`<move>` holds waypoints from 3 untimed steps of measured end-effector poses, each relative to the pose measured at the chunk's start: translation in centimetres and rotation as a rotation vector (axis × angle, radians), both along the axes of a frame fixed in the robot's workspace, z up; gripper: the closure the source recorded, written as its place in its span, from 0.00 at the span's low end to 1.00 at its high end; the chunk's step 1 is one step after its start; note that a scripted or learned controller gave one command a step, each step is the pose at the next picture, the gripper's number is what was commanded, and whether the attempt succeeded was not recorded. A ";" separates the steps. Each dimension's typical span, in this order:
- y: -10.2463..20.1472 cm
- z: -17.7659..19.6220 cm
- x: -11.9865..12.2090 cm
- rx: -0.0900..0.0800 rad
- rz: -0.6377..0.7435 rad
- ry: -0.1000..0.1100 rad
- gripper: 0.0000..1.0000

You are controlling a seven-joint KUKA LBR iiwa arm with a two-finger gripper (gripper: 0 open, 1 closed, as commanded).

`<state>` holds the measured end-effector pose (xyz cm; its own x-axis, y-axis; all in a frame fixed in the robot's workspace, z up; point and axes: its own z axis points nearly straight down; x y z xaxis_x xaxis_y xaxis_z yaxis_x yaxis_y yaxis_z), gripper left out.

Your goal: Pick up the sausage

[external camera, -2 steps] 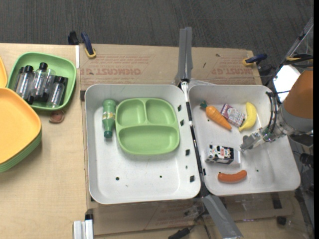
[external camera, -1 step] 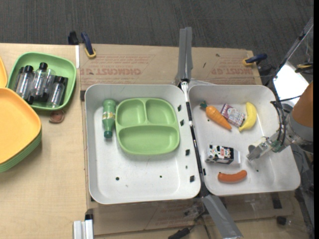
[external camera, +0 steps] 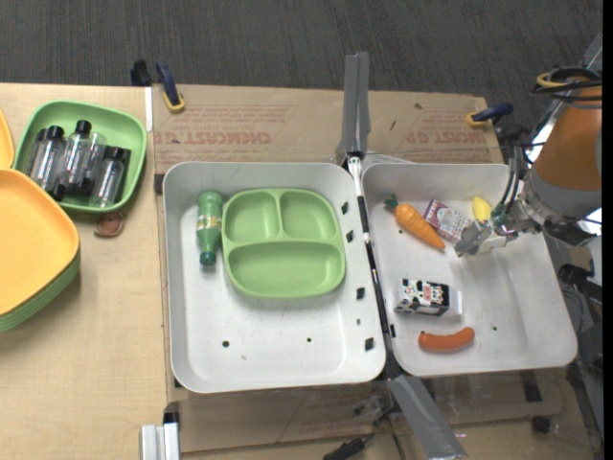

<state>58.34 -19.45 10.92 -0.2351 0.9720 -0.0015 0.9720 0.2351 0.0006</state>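
Gripper (external camera: 476, 240) low over right bin (external camera: 536, 348), upper middle; fingers too blurred to tell how far apart, or whether they touch anything. Arm (external camera: 565, 161) enters from right, orange band up, its upper part cut off by the frame edge. Sausage (external camera: 446, 339) lies near bin's front wall, well apart from gripper. Carrot (external camera: 420, 225) beside gripper.
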 end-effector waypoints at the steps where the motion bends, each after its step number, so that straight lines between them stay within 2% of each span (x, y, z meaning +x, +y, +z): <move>1: -2.4 -1.7 -0.6 0.006 0.102 0.001 1.00; 2: -2.7 -1.8 -2.7 0.001 0.271 0.001 1.00; 3: -2.7 4.0 3.5 -0.001 0.219 -0.001 1.00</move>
